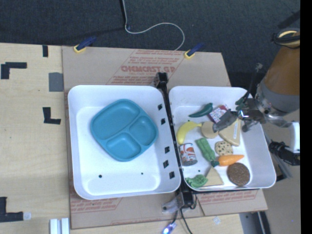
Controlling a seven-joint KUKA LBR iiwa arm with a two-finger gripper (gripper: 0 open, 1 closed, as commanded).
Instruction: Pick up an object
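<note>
The gripper (230, 119) hangs over the right bin (258, 145) — I cannot tell its grip — just above the tan wedge (231, 135), whose long axis runs up-down.

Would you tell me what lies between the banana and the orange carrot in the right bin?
In the camera view, a green vegetable piece lies between the banana and the carrot.
</note>
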